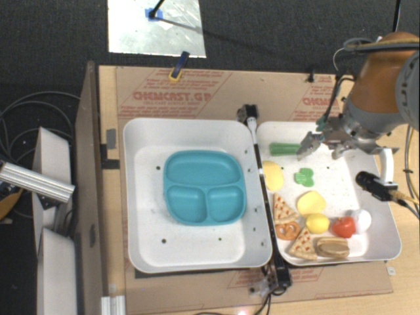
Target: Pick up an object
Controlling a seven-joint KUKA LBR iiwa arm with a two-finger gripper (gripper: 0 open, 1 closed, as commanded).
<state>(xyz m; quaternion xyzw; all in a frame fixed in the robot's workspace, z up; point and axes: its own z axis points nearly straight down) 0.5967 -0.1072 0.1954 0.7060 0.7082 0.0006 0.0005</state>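
Note:
My gripper [321,149] hangs over the back of the right bin [387,241], open, with nothing between its fingers. A green stick [283,148] lies just left of it. A small green piece [304,176] sits in front of and below it. Nearer the front lie a pale yellow piece [272,174], a yellow lump [310,202], a yellow ball [317,224], a red tomato [343,226], a white egg [361,219], two pizza slices [283,208] [302,242], a pretzel [287,229] and a bread roll [331,247].
The left bin [141,169] holds a blue divided plate [203,186]. A divider rail [260,189] runs between the bins. A black part [374,186] sticks out over the right bin's right side. Cables and white boxes lie off the bench at the left.

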